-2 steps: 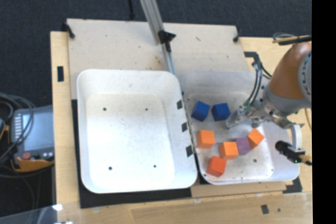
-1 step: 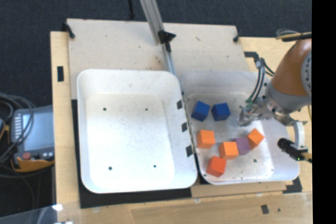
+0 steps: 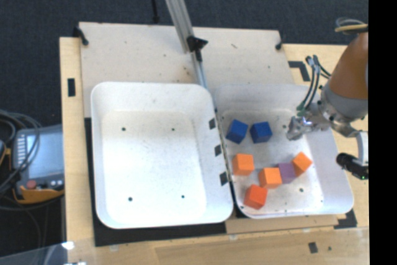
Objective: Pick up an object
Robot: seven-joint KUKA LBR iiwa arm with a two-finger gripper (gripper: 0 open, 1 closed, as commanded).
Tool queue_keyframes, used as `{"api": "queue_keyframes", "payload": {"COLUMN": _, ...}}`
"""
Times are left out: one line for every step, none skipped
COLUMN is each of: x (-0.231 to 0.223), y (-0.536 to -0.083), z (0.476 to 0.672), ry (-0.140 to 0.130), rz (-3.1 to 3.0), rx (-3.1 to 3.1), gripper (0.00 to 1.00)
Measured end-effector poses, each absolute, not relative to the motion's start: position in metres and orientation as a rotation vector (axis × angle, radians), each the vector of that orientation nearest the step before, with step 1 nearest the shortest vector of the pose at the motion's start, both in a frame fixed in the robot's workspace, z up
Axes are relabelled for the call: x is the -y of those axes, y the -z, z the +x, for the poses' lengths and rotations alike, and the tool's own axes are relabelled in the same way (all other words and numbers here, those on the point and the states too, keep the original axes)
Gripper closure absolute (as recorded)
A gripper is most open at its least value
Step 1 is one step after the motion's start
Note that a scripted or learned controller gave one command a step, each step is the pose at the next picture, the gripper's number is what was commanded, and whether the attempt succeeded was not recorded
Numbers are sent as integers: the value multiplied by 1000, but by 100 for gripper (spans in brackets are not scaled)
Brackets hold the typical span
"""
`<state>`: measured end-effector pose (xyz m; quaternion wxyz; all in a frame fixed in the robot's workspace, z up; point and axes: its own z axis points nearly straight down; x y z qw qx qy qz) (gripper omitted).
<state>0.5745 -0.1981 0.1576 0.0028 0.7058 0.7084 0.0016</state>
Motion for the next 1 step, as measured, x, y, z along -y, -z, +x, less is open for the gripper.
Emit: {"api": "queue_keyframes", "payload": {"x": 206, "y": -204, "z": 569, "ry": -1, "rz": 2219, "rx": -2218, "gripper": 100}}
